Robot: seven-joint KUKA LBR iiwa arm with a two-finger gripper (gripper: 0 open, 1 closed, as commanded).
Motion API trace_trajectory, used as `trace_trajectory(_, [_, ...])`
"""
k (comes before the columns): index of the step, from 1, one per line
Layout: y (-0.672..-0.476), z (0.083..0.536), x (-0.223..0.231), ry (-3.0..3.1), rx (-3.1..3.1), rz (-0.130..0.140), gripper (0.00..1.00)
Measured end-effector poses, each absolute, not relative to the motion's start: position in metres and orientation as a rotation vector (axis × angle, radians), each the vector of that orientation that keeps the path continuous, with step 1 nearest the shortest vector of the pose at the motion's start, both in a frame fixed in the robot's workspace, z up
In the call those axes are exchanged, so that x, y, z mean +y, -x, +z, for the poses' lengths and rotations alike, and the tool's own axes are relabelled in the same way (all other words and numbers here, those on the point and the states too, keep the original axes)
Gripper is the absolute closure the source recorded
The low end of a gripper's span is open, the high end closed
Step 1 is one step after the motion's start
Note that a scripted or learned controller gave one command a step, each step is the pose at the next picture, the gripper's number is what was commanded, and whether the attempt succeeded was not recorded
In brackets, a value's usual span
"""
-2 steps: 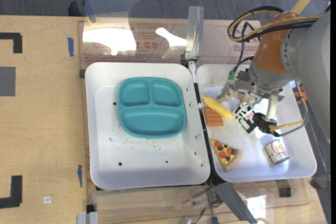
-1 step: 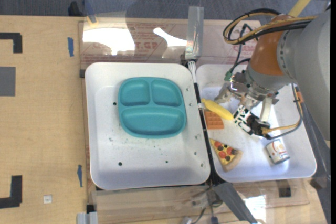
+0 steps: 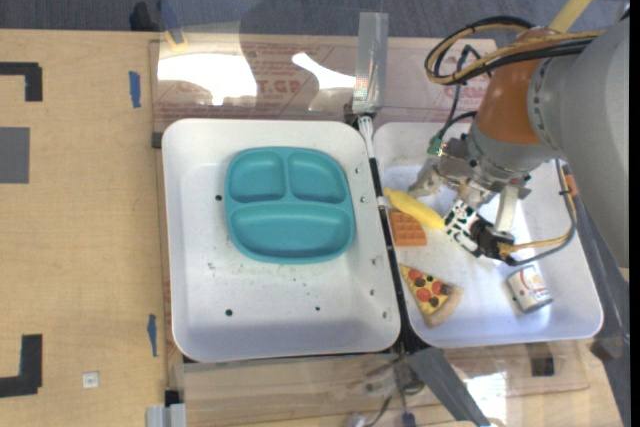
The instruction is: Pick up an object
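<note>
My gripper [image 3: 466, 197] hangs low over the back half of the right bin [image 3: 570, 315], under the orange wrist band. Its fingers [image 3: 426, 178] stand apart, open, with nothing between them. A yellow banana-shaped toy [image 3: 413, 209] lies just left of the gripper, close to the left finger. An orange waffle piece [image 3: 408, 232] touches the banana's front side. A toy pizza slice [image 3: 432, 293] lies nearer the front left of that bin. A small silver can [image 3: 527, 288] lies on its side at the front right.
The left bin [image 3: 190, 315] holds a teal divided plate [image 3: 290, 203] near its middle. A raised divider [image 3: 378, 215] separates the two bins. A clear plastic panel [image 3: 260, 75] stands behind the bins.
</note>
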State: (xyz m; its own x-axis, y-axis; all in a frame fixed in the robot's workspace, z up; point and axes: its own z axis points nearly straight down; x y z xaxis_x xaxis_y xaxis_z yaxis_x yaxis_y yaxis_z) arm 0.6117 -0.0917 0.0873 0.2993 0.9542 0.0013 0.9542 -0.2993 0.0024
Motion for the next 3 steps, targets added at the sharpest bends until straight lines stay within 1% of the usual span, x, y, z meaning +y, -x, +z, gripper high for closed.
trace_trajectory(1, [-0.664, 0.086, -0.108, -2.765, 1.526, -0.023, 0.00])
trace_trajectory(2, [-0.665, 0.097, -0.107, -2.760, 1.527, -0.021, 1.00])
trace_trajectory(3, [-0.633, 0.086, -0.092, -3.005, 0.918, 0.000, 1.00])
